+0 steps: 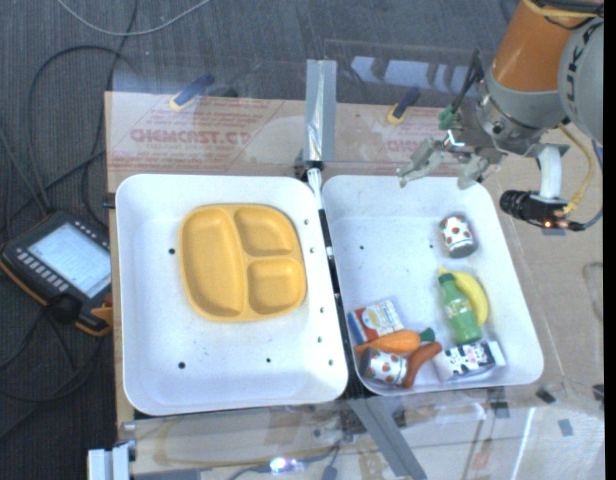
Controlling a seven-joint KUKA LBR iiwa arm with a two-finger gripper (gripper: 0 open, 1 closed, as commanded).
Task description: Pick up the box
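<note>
Two white bins side by side: left bin (138,298) holds a yellow divided tray (242,260); right bin (388,218) holds a cup (456,234), banana (475,293), green bottle (461,310), carrot (400,344) and two more cups along its near edge. Box (378,319) sits near the near-left corner, small, white and orange-red, print unreadable. Gripper (443,163) hangs over the far edge, fingers spread wide, holding nothing.

Evenly and brightly lit from overhead, with soft, short shadows. Mild glare on the white bins (228,388) and the clear far panel (408,73) (reflective streaks there). Slightly soft throughout, grainy on the dark floor (48,88).
</note>
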